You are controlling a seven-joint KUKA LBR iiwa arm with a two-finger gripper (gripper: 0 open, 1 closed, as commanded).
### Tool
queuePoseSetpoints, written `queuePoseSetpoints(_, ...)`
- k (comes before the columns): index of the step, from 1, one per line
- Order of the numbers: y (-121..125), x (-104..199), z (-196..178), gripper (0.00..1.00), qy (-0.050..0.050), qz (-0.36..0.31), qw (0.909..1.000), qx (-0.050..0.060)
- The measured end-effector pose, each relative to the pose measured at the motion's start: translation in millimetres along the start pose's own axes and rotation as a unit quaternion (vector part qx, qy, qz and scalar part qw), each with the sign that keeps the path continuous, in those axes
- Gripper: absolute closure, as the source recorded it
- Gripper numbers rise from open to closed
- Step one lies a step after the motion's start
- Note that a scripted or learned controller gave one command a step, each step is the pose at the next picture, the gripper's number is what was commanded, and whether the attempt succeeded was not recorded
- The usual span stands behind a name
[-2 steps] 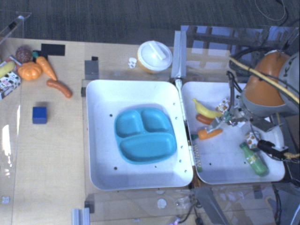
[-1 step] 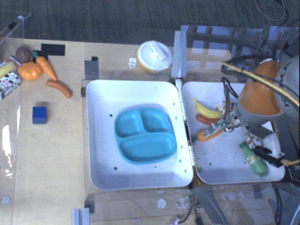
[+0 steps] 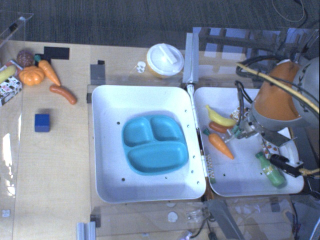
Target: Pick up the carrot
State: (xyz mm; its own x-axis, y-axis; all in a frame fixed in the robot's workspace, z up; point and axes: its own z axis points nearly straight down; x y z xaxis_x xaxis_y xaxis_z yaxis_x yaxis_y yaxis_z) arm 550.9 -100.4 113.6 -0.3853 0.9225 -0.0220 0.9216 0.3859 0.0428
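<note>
An orange carrot [image 3: 221,146] with a green stub lies slanted in the right bin [image 3: 240,184], near its left wall. My gripper [image 3: 241,130] hangs just to the carrot's upper right, low over the bin floor, and nothing shows between it and the carrot. The grey arm with its orange band [image 3: 276,96] comes in from the right and hides part of the bin behind it. A second, smaller carrot [image 3: 49,72] lies on the bench at the far left.
A yellow banana [image 3: 219,116] and a brown sausage [image 3: 218,127] lie just above the carrot. A green bottle [image 3: 270,172] rests at the right bin's lower right. The left bin [image 3: 105,149] holds a blue divided plate [image 3: 155,143]. Toy food and a blue cube [image 3: 42,122] sit on the bench.
</note>
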Motion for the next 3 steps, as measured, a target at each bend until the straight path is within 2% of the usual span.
queuePoseSetpoints(1, 0, 0, 0, 0.0, 0.0, 0.0, 1.0, 0.0)
queuePoseSetpoints(2, 45, -42, 29, 0.0, 0.009, -0.042, 0.9989, 0.016)
queuePoseSetpoints(3, 95, -40, 32, 0.0, 0.011, -0.092, 0.9955, 0.017)
